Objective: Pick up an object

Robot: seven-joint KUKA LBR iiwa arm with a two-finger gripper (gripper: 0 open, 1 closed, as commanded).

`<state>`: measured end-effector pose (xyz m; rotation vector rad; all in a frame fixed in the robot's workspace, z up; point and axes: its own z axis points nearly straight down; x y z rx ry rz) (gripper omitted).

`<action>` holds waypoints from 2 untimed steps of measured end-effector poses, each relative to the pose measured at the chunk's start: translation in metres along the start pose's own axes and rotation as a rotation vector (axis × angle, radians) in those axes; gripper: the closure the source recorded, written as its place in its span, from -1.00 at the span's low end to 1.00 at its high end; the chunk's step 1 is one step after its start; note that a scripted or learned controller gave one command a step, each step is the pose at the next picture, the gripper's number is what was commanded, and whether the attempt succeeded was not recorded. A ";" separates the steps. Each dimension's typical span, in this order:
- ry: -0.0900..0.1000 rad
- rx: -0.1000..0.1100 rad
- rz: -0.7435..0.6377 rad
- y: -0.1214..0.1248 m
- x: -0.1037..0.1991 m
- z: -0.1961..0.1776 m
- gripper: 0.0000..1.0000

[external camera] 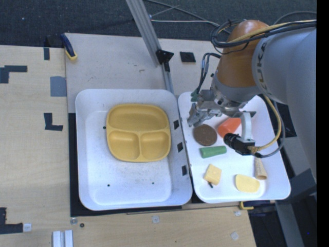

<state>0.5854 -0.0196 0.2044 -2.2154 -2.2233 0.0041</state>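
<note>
**Arm lowered over the right bin, nothing lifted yet**

Nearest to us, at the front of the right bin point(277, 192), lie a pale yellow wedge point(248, 183) and a small yellow cheese-like block point(213, 174). Behind them we find a green stick point(213, 151), a brown round disc point(205, 135), an orange piece point(230, 126) and a tan cork-like piece point(261, 169) (all loose on the bin floor). The left bin point(87, 153) holds a yellow divided tray point(139, 131). The jaws point(197, 116) hang at the back left of the right bin, just above and beside the brown disc; we cannot tell how wide they stand. We judge the pick not yet made: every object rests in its bin, and closing and lifting remain.
</note>
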 end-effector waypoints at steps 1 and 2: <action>0.001 -0.001 -0.003 -0.026 0.049 -0.015 1.00; 0.000 0.001 -0.001 -0.054 0.083 -0.019 1.00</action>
